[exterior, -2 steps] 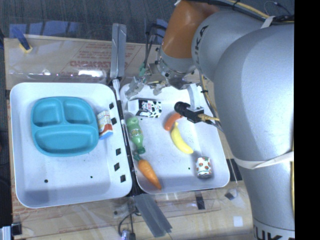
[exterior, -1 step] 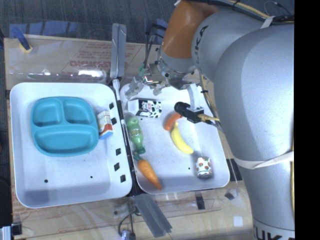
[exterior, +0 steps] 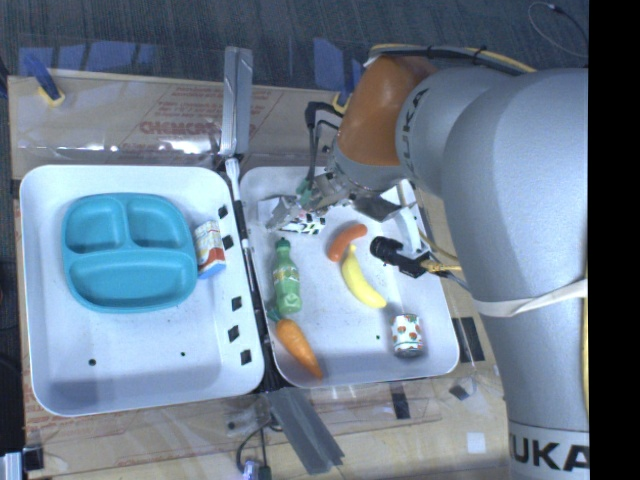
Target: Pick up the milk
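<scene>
The tool [exterior: 300,206] hangs low over the far left corner of the right bin [exterior: 440,353], right at the milk [exterior: 308,224], a small black-and-white carton lying there; I cannot tell how the tool is set. Nearby in that bin lie a green bottle [exterior: 287,279], a carrot [exterior: 297,344] by the near edge, a sausage [exterior: 346,240] touching a banana [exterior: 361,280], and a can [exterior: 406,335]. The left bin [exterior: 60,388] holds a blue tray [exterior: 128,251] and a small carton [exterior: 209,246] against its right wall.
</scene>
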`<control>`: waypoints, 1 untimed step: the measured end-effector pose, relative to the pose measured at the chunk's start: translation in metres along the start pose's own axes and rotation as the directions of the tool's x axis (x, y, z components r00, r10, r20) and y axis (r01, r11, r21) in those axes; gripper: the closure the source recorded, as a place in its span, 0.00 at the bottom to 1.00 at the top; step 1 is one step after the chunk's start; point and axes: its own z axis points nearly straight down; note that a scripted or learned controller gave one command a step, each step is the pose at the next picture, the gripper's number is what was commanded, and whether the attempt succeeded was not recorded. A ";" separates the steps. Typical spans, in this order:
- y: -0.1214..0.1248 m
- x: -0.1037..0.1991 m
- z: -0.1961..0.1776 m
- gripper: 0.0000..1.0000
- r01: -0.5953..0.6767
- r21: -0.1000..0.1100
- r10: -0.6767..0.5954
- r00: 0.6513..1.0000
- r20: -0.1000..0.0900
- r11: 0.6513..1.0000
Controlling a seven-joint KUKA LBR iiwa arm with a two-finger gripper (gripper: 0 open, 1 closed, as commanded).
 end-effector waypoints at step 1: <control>0.000 -0.003 -0.010 1.00 0.002 -0.001 -0.002 1.000 0.005 1.000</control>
